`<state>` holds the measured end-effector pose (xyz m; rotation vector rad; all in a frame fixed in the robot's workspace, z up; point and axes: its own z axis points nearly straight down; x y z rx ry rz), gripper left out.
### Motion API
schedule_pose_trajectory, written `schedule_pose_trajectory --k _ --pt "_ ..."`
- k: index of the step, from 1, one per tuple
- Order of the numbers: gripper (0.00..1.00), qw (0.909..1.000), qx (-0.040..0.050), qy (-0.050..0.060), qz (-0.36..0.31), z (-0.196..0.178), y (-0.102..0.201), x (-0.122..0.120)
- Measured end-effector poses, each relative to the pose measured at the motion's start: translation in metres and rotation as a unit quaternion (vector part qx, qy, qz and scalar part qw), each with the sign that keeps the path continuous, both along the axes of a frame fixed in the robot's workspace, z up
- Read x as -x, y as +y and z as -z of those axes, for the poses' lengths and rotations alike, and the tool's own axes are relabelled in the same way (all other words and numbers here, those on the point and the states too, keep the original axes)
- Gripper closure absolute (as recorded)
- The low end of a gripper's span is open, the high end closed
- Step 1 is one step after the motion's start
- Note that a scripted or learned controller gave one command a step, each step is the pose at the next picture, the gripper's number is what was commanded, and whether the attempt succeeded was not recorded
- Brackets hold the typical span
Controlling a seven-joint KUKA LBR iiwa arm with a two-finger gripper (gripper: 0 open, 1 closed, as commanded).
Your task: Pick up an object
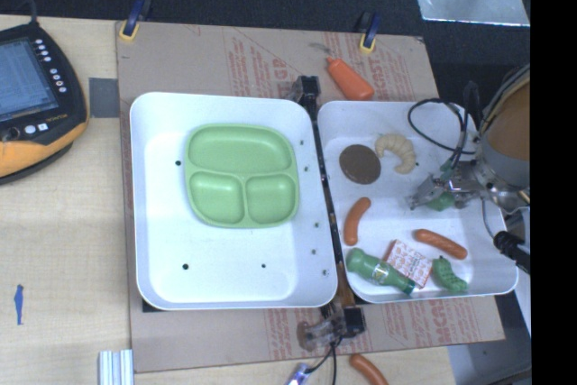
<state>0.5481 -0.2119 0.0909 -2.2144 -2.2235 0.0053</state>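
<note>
Two shallow white bins sit side by side on a table. The left bin (153, 275) holds a pale green divided plate (242, 173). The right bin (505, 288) holds the loose toy foods that the task draws from. The grey arm reaches in from three o'clock, and its gripper (439, 194) sits low over the right bin's three o'clock side. Something small and green (440, 202) shows at its tip. Whether the jaws are apart or together cannot be told, nor whether they grip that green piece.

Inside the right bin, a brown disc (360, 163) lies toward eleven o'clock with a cream croissant (398, 150) just beside it at twelve. An orange sausage (357, 219) lies at nine o'clock. A second sausage (441, 241) lies toward five o'clock, near the gripper. Along the six o'clock wall sit a green bottle (379, 271), a red and white packet (409, 261) touching it, and a green pickle-like piece (449, 275).

To do this step well, the arm probably should settle on one object with open space round it. The green piece under the tip looks the handiest choice. The jaws should straddle its narrow width, close fully, then lift straight up. The bottle and packet touch, so a grasp there could drag both. A black cable (433, 117) loops close by at one o'clock and might snag.
</note>
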Motion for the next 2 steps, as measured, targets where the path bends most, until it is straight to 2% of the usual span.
schedule_pose_trajectory --k 1,2 --pt "1.0 1.0 0.0007 0.0 -0.001 -0.011 -0.001 0.0" --pt "1.0 1.0 -0.0002 -0.001 -0.001 -0.047 0.051 -0.043"
